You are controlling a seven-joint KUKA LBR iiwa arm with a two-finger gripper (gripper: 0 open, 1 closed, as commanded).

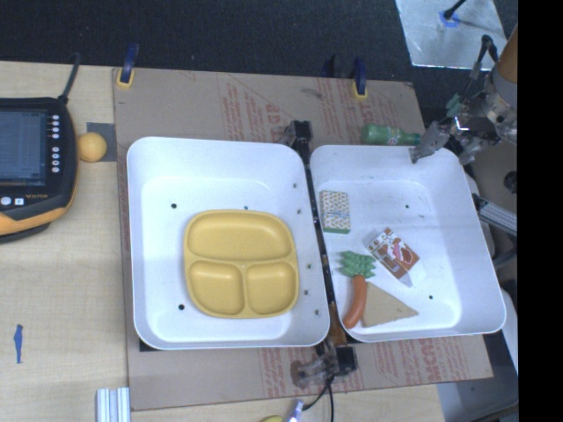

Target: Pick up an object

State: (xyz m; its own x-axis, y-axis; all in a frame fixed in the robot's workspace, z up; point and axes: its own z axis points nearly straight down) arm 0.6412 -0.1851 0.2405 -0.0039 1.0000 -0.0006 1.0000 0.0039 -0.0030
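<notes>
Nearest the camera, a bundle of clips and cable (321, 367) sat at the front edge where the two bins met. Just behind it, in the front of the right bin (457, 236), lay the candidate objects: a tan wedge (385, 307), touching a toy carrot (354, 295) whose green top pointed toward the bin's middle. Just behind the wedge lay a red-and-white packet (394, 253), tilted. Further back, hard against the left wall of that bin, lay a small patterned block (334, 211), apart from the rest.

The left bin (149, 236) carried a yellow divided plate (240, 262), roughly centred.

Farther back, a teach pendant (31, 165) and a yellow ball (91, 146) rested on the tabletop (53, 323) at far left. A green bottle (385, 134) lay just outside the right bin's back rim.

The gripper (435, 141) hung over the back right corner of the right bin, well apart from every object and holding nothing; whether it stood open or closed could not be told.

Judgement: approach phase, no pick begun. The packet looked the cleanest target, being free on all sides; the wedge and carrot touch, so a descent there risks nudging both. The block's closeness to the wall would crowd one side of the grasp. Advise centring over the packet and descending straight.
</notes>
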